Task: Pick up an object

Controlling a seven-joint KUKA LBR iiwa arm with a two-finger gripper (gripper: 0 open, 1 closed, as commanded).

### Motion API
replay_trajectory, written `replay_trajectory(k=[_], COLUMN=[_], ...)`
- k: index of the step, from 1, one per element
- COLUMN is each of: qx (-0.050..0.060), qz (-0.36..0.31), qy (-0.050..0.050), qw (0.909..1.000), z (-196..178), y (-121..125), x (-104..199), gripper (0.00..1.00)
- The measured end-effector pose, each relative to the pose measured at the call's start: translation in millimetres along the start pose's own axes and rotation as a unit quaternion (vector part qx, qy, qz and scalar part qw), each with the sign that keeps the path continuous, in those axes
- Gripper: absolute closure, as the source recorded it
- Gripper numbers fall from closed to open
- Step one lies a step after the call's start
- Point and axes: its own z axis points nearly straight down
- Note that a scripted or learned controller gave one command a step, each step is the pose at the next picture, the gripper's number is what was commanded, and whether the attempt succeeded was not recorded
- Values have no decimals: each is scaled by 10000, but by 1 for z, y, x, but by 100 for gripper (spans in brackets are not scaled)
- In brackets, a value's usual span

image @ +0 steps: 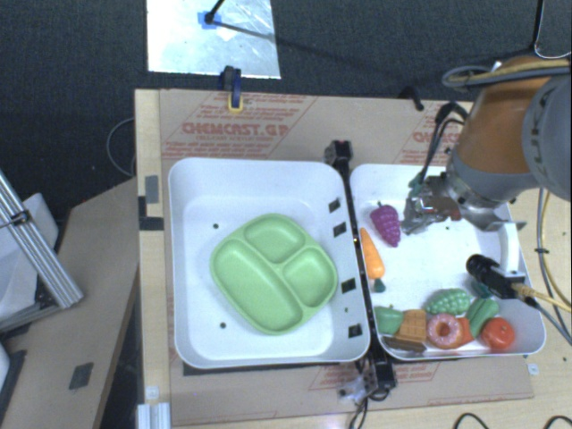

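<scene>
**Gripper poised just beside the grapes in the right-hand bin**

Every place below is given from the bunch of purple grapes, which lies in the right bin close to that bin's left wall.

Nearest the camera, well in front of the grapes, a row of toy food runs along the bin's near wall. It starts with a small green piece almost straight in front of the grapes. To the view's right of that come a slice of bread, a pink-iced donut and a red tomato. A leafy green vegetable and a green pepper sit just behind that row, nearer the grapes but still apart from them.

An orange carrot lies just in front of the grapes, along the left wall. Its green end points toward the camera.

Level with the grapes and just to their right, the gripper hangs low over bare bin floor. It is very close to the bunch, and no object shows in its grasp. Whether it is spread or closed cannot be told from this angle.

Left of the grapes, across the wall between the bins, the left bin holds a pale green divided plate. The plate sits a little nearer the camera than the grapes.

Beyond the grapes, a cardboard sheet with red lettering shows from under both bins. Farther off, a blue clamp grips its far edge.
</scene>
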Motion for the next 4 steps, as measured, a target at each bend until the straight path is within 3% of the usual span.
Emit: replay_trajectory(k=[1, 2, 3, 4], qx=[-2, -3, 0, 9], qz=[-1, 7, 13, 16], qy=[3, -2, -3, -8], qw=[10000, 10000, 10000, 10000], z=[4, -2, -18, -10], y=[33, 57, 62, 66], x=[40, 58, 66, 68], gripper=[100, 100, 100, 100])
